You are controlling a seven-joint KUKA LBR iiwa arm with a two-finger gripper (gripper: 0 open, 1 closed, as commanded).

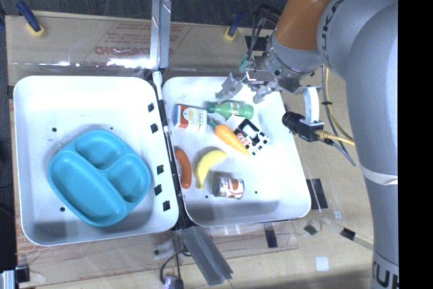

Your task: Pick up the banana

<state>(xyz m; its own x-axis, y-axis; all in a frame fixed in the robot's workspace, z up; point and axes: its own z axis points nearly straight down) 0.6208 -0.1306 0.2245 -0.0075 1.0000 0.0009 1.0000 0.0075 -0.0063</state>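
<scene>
While the claw (245,83) is held spread and unladen above the right bin's (287,196) far edge, the banana (208,165) is seen toward its near left, between sausage (183,168) and can (228,187); descent should be centred across its curve.

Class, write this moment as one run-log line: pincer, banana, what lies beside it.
pincer: open, above right bin's far end | banana: lying in right bin, not held | beside it: sausage, can, carrot
</scene>
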